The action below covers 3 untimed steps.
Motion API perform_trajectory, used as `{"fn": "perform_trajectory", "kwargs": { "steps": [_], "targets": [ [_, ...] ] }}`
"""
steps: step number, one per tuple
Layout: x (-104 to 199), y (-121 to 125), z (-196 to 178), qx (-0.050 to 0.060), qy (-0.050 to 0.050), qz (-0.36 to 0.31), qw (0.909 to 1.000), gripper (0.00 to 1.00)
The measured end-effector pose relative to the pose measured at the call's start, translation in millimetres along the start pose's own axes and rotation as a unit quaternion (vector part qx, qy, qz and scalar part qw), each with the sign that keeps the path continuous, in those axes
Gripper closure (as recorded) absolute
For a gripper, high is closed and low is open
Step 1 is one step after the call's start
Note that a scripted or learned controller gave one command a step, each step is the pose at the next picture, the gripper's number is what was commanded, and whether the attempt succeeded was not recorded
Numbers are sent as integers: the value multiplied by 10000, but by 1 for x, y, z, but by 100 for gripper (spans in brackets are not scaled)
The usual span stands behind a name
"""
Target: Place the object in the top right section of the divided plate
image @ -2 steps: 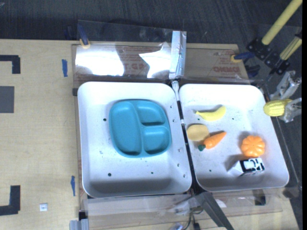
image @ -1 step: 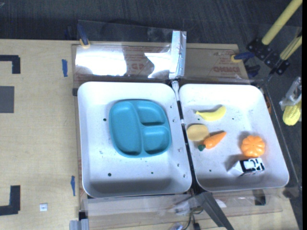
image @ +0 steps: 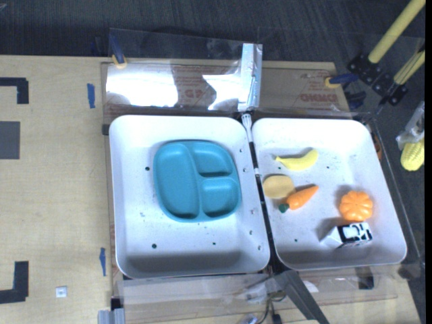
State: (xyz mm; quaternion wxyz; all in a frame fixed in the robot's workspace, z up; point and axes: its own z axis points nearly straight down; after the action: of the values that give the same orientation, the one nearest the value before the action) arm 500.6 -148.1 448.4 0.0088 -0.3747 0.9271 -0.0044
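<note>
A blue divided plate (image: 197, 179) lies in the left white bin (image: 128, 235). It has one large section on the left and two smaller ones on the right, and nothing lies in any of them. In the right white bin (image: 385, 241) are a yellow banana (image: 298, 159), a pale yellow rounded fruit (image: 277, 185), an orange carrot (image: 301, 197) touching that fruit, an orange pumpkin (image: 356, 206) and a black-and-white cube (image: 354, 233).
A clear plastic wall with a metal post (image: 250, 76) stands behind the left bin. Yellow rods with black clamps (image: 391, 39) cross the top right corner. A yellow corn-like piece (image: 412, 155) sits outside the right bin's edge. A grey strut (image: 304, 301) lies below the bins.
</note>
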Motion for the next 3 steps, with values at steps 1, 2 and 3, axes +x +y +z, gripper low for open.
{"fn": "perform_trajectory", "kwargs": {
  "steps": [1, 2, 3],
  "targets": [
    [35, -18, 12, -65, 48, -639, 9979, 100],
    [65, -42, 12, -47, 40, -655, 9978, 100],
    [62, -43, 12, -49, 33, -1791, 9838, 100]
  ]
}}
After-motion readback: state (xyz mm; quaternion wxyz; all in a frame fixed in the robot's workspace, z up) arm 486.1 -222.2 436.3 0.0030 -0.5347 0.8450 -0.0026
